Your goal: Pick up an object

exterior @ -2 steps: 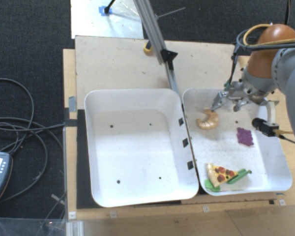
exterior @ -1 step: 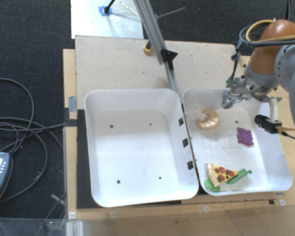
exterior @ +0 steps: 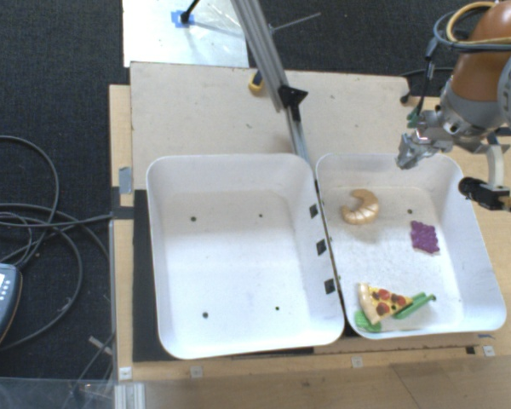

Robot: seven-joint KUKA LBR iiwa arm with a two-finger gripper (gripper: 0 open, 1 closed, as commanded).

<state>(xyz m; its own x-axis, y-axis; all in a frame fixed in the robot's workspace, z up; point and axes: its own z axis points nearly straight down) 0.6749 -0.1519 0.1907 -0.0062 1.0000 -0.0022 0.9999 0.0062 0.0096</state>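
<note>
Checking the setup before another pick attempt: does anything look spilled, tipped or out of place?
Nothing stands out. The croissant, grapes, pizza slice and green bean lie inside the right bin.

Gripper [exterior: 408, 158] above croissant [exterior: 360, 206]

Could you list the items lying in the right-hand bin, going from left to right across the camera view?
Croissant → pizza slice → purple grapes.
</note>
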